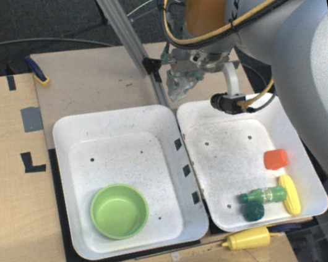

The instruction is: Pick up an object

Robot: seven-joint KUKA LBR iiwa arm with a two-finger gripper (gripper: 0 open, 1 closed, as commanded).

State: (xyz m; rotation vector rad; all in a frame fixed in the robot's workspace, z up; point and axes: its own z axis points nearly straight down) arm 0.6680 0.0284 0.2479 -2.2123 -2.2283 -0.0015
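- Camera view: the pincer [180, 85] hangs above the far rim of the right bin [214, 131]; whether apart or together, I cannot tell.
- Objects lie toward five o'clock: one orange block [275, 159], one yellow piece [289, 193] with its long axis twelve-to-six, one green bottle [260, 197].
- Left bin [113, 127]: one green bowl [119, 211].

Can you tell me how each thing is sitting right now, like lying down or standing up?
green bowl: upright, mouth up, in the left bin.
green bottle: lying on its side in the right bin.
yellow object: lying flat beside the bottle.
orange block: resting flat, apart from the others.
gripper: above the bins' far edge, holding nothing visible.
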